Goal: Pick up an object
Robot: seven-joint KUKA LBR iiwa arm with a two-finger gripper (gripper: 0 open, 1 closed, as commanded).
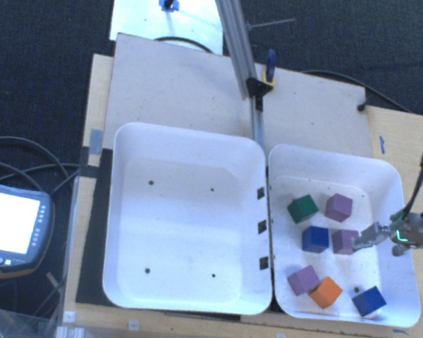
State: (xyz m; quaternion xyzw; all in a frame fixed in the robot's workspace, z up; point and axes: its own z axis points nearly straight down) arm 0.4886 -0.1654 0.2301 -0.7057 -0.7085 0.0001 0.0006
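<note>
This looks like a robotics lab: two shallow white bins (188,220) sit on a plain wooden bench (316,101) over dark carpet (42,37), a robot teach pendant (1,231) trails cables at left, and what seems a camera pole (235,34) leans overhead.

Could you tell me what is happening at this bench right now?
A robot arm reaches in from the right over the right bin, which holds seven small blocks. Its tool sits low beside a purple block near the middle of the bin, next to a blue block. I cannot tell whether it grips the purple block; nothing looks lifted yet. A green block and an orange block lie untouched.
</note>
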